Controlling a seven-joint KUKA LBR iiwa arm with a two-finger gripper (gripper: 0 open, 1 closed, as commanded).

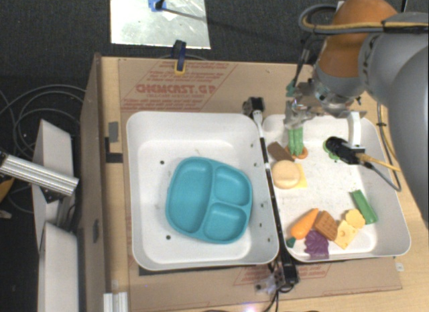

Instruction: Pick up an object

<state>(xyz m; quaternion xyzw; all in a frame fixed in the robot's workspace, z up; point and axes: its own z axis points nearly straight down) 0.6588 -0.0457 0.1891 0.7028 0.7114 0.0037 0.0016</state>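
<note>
On the brown cardboard sheet (194,82) covering the bench, behind the left white bin (144,170), we read red printing that looks like "CHEMCAST GP" amid red arrow-like marks; smaller lines beneath it are too blurred for us to read.

A blue divided tray (208,200) is seen in the left bin (144,129). In the right bin (392,227), a round bun (285,172) lies near the dividing edge, with a carrot (303,222), a purple piece (316,243) and yellow cheese (347,231) along the near edge. The pincer (295,124) is lowered over a green upright piece (295,139) by the far left corner.
</note>
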